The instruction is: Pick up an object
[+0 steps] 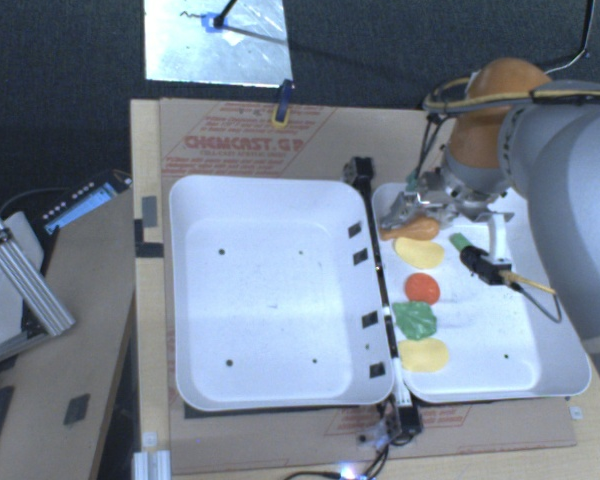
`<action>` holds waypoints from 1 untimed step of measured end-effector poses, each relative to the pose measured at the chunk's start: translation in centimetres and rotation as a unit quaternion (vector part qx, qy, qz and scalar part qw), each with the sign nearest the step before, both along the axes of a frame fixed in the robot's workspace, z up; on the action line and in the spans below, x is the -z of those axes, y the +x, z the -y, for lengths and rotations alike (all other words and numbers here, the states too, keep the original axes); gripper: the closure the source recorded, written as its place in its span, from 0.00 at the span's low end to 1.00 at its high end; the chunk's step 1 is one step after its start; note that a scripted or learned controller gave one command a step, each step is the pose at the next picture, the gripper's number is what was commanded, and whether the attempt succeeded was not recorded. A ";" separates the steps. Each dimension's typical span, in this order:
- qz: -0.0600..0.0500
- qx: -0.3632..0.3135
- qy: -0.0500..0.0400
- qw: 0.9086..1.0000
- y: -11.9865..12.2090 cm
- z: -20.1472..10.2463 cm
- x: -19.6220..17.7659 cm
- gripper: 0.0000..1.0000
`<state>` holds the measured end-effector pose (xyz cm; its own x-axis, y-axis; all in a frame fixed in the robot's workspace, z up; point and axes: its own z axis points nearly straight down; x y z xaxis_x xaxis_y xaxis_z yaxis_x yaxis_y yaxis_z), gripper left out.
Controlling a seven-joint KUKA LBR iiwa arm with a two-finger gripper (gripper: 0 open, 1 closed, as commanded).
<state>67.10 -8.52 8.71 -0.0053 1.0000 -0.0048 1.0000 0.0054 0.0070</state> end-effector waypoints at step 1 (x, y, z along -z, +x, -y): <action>0.002 0.000 0.001 1.000 0.1 0.0 -1.2 1.00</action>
